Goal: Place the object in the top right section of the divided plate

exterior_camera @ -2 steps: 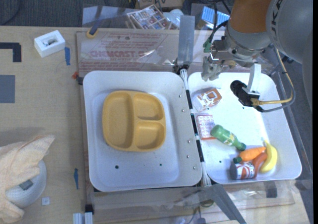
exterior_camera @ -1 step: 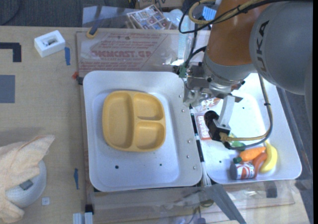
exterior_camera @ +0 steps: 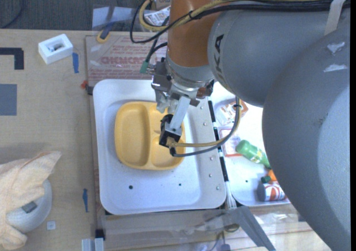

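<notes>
The tool (exterior_camera: 169, 108) hangs over the right side of the yellow divided plate (exterior_camera: 132, 133) in the left bin (exterior_camera: 150, 194); whether it is open or closed cannot be told.

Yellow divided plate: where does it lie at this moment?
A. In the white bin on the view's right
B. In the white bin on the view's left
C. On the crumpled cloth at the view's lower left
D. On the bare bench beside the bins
B: the yellow divided plate rests on the floor of the left-hand white bin, while the right-hand white bin holds a green item.
</notes>
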Available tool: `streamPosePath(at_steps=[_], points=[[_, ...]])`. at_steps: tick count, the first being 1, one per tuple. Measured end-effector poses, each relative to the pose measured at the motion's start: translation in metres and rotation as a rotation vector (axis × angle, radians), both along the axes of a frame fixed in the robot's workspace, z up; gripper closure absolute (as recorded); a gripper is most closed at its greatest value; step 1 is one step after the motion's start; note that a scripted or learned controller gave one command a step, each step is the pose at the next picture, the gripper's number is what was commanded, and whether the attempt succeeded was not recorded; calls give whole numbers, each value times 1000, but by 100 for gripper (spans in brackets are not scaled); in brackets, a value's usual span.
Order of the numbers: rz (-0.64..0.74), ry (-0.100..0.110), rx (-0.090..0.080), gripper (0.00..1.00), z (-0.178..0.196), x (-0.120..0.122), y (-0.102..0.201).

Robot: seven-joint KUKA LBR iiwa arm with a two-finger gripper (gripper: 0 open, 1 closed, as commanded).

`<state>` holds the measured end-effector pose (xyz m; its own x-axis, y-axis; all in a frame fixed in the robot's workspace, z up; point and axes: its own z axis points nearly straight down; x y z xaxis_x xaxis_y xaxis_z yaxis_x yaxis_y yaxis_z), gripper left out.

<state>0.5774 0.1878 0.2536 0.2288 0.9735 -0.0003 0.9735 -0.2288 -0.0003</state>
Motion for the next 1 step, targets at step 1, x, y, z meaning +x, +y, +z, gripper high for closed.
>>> streamPosePath(at_steps=[1], points=[[0,0,0,0,0,0,0]])
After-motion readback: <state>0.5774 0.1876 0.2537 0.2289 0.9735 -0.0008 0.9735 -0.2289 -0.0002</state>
